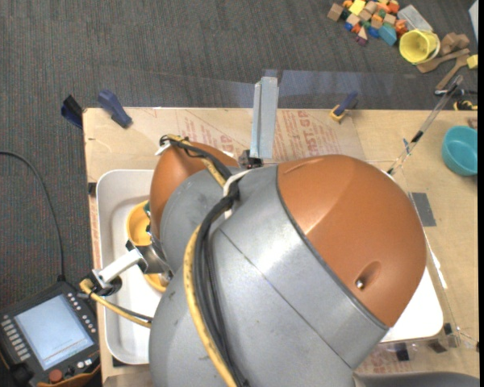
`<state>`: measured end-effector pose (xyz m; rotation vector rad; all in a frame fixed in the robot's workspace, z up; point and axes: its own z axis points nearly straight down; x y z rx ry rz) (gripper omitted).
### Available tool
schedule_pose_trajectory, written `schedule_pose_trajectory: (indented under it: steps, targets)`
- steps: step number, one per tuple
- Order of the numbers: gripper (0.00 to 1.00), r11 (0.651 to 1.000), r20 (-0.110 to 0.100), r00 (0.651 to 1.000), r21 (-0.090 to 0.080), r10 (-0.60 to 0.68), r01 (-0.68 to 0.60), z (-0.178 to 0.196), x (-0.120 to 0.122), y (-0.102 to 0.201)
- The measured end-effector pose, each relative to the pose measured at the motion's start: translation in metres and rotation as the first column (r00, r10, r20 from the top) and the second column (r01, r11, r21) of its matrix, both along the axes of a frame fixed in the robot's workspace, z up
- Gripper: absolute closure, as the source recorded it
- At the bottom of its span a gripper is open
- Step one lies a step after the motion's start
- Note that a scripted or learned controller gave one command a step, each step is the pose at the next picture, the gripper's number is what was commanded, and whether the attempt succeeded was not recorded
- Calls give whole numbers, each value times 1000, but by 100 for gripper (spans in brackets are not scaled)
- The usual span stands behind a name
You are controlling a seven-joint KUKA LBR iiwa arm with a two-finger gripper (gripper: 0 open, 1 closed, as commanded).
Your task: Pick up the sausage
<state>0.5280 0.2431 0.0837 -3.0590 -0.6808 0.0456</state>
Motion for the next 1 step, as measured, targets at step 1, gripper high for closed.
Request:
schedule_pose_trajectory:
  steps: [1]
  targets:
    - [100,986,22,986,-5,-164,164,185,43,-2]
